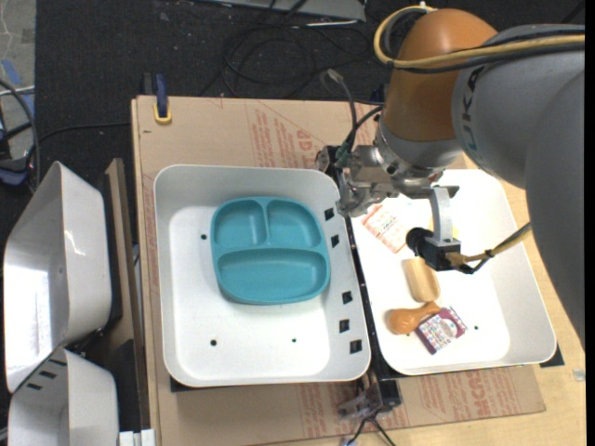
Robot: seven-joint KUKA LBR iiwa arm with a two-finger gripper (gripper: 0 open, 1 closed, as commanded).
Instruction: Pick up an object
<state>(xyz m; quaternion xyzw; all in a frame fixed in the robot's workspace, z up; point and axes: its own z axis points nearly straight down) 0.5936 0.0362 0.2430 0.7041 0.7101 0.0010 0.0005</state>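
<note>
Watching from my end: the pincer [359, 190] sits over the far left corner of the right bin [507, 277], right by the wall it shares with the left bin [177, 277]. I can't tell how wide it's open, and I see nothing in its grip. Pickable stuff in the right bin: a white packet with red print [383, 225] just near of the pincer, a tan bun-shaped piece [421, 279], and at the near side an orange-brown lump [403, 320] touching a purple packet [441, 328]. The left bin holds a teal divided plate [271, 249], lying flat. The surface [242, 128] underneath is cardboard.
</note>
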